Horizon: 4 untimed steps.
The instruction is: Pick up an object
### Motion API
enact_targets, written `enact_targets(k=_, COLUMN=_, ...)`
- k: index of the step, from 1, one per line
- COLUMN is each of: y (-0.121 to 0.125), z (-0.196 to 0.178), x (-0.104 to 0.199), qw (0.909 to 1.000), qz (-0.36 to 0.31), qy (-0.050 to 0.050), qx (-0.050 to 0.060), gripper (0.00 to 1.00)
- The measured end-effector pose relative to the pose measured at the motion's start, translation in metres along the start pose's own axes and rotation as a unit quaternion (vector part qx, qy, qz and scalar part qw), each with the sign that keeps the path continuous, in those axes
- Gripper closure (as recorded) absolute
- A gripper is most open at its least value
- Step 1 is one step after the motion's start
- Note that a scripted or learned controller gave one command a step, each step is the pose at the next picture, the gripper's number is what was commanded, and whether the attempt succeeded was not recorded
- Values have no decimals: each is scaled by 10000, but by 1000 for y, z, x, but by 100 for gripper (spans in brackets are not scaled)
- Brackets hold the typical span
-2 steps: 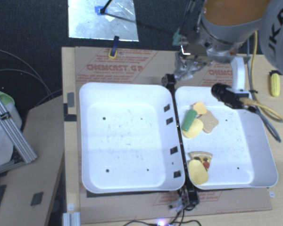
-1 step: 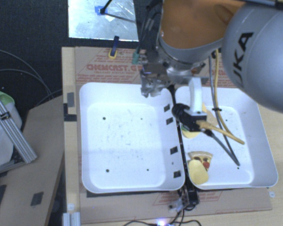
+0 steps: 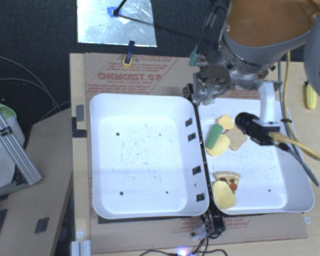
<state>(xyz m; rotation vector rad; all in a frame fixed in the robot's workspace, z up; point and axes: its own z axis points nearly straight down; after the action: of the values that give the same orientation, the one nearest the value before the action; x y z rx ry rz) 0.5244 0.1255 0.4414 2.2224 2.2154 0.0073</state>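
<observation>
The arm hangs high over the right bin (image 3: 293, 196), near its far left corner. My gripper (image 3: 207, 91) sits at that corner, above the bin's back rim; nothing shows between its fingers. Below it, in the right bin's left half, lies a cluster: a green block (image 3: 213, 136) leaning on a pale yellow round piece (image 3: 218, 147), a small yellow piece (image 3: 226, 122) behind them, and a tan cracker-like piece (image 3: 237, 138). Nearer the front lie a pizza-slice toy (image 3: 227, 178) and a yellow oval (image 3: 224, 194).
The left bin (image 3: 104, 196) lies beside the right one, sharing a middle divider with black clips (image 3: 197, 169). Cardboard lies under both bins. A shiny metal sheet (image 3: 116, 15) is at the back, and a yellow item (image 3: 310, 96) rests on the bench at far right.
</observation>
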Motion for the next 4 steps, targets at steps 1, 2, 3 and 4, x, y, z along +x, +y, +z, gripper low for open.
enact_targets(k=1, y=39, z=-53, x=8, qw=10000, qz=-34, qy=6, qx=-23, gripper=100)
enact_targets(k=2, y=12, z=32, x=69, qw=10000, qz=-62, qy=-4, qx=62, gripper=100)
enact_targets(k=3, y=-40, z=24, x=5, qw=10000, qz=-3, qy=-2, qx=26, gripper=100)
enact_targets(k=4, y=-37, z=13, x=9, qw=10000, qz=-46, qy=6, qx=-1, gripper=100)
